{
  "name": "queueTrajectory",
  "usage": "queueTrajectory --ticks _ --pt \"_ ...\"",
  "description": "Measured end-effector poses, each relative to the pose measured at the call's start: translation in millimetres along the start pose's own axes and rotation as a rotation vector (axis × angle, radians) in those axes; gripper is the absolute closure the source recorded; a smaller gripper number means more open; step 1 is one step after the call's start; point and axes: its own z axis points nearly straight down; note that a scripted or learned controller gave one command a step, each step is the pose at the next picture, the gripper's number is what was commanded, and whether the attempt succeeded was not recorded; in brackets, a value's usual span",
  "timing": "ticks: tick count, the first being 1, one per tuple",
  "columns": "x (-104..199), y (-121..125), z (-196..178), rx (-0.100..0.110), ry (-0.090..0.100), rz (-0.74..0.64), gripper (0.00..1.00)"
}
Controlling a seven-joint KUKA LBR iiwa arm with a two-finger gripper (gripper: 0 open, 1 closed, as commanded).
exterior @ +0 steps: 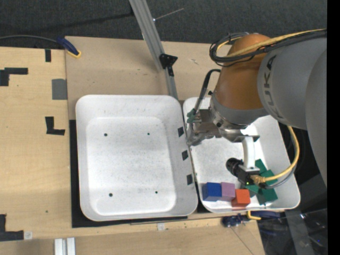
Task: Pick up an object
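From the camera above the bench, you see the arm (265, 84) reaching in from the right and covering the far part of the right bin (284, 195). The gripper (195, 129) hangs at the left edge of that bin, just beside the wall it shares with the left bin (85, 158). I cannot tell how its fingers stand, because they are dark and small against the rim, and you can see nothing held between them.

The objects lie along the near edge of the right bin. A blue block (212, 190), a lilac block (228, 190) and an orange block (242, 196) sit in a row, each touching the next. A green piece (264, 189) lies just beside the orange block, toward the near right corner. All of them are well apart from the gripper.
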Motion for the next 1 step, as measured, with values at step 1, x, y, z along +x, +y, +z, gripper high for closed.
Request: queueTrajectory --ticks 1 --pt "50.1 -3.3 13.4 0.004 -0.001 0.002 1.0"
